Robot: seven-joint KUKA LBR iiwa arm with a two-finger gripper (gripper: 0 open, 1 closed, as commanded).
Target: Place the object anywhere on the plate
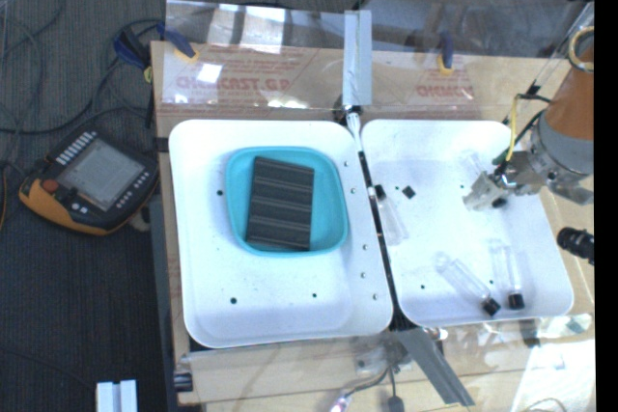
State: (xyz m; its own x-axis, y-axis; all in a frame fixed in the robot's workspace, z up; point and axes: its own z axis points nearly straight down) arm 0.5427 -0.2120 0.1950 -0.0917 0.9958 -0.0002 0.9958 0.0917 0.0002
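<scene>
Looking at the left bin (193,304), we see the dark ridged block (281,203) lying flat on the blue plate (330,207). Our end effector (491,190) hangs over the right bin (550,285). We should lift away gently, not bumping anything.

Block (281,203) on plate (331,207) in left bin (198,285); vials (462,275) in right bin (425,150)
</scene>
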